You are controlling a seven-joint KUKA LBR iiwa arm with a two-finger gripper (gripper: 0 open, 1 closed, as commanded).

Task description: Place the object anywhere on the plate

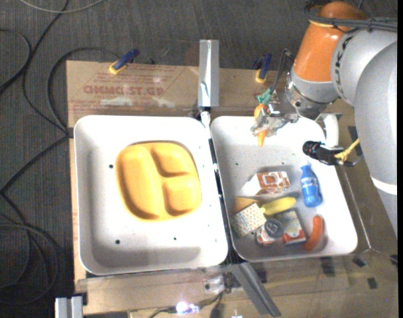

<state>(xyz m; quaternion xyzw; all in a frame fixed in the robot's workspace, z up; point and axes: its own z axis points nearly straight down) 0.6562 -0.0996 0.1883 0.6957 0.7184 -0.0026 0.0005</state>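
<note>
- Currently we see the grey arm with its orange band (324,42) reaching in from the right, over the far edge of the right shallow white bin (241,158).
- We find the tool (263,130) at that bin's far left corner; a small orange-and-green item (260,113) sits at it, but we cannot tell whether the tool is clenched or released.
- We note the yellow compartmented plastic plate (160,179) lying flat in the left shallow white bin (95,230), well apart from the tool.
- We count in the right bin's near half a blue bottle (309,185), a yellow banana-shaped piece (280,206), a red sausage-shaped piece (314,233) and small printed cartons (273,181).
- We log a brown cardboard sheet (132,91) on the desk under both bins.
</note>
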